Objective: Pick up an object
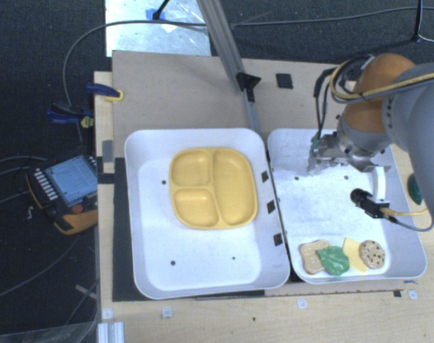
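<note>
White right bin (417, 259): my gripper (318, 161), jaw state unclear, sits far from the toy food (342, 257), risking an empty grasp.

Yellow divided plate (213, 188) sits in left bin (152, 263). Gripper (320, 156) over right bin (302, 206) far end; toast (313, 256), green piece (334, 261), cheese (354, 252), cookie (372, 254) along near edge.

No legible text, labels or numbers anywhere

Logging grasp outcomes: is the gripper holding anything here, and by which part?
Cannot be told; the gripper sits high in the right bin, far from the food pieces.
</note>
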Motion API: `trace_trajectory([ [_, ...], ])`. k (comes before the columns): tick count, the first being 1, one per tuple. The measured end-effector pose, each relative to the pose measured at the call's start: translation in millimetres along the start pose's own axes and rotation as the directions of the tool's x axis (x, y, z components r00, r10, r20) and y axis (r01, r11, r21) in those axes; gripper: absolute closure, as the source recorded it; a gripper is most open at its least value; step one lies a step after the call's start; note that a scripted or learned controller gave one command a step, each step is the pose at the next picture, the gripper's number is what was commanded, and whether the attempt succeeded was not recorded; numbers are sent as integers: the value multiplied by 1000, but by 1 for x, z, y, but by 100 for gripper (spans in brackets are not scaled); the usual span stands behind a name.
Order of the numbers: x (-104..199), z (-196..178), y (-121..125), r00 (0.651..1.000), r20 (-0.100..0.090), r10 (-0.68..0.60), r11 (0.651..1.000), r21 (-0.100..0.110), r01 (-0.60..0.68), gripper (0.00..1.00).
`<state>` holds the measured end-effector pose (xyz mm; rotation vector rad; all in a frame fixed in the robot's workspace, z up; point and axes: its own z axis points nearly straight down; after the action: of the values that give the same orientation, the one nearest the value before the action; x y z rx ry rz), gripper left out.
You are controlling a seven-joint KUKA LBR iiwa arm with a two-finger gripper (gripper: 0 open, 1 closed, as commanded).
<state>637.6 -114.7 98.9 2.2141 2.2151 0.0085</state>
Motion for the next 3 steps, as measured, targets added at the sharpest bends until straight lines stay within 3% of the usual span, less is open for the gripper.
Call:
trace_trajectory([
  [2, -4, -119, 9, 1000, -2, -5, 1000, 2, 5, 100],
  [3, 46, -127, -20, 1000, -5, -9, 1000, 9, 9, 100],
])
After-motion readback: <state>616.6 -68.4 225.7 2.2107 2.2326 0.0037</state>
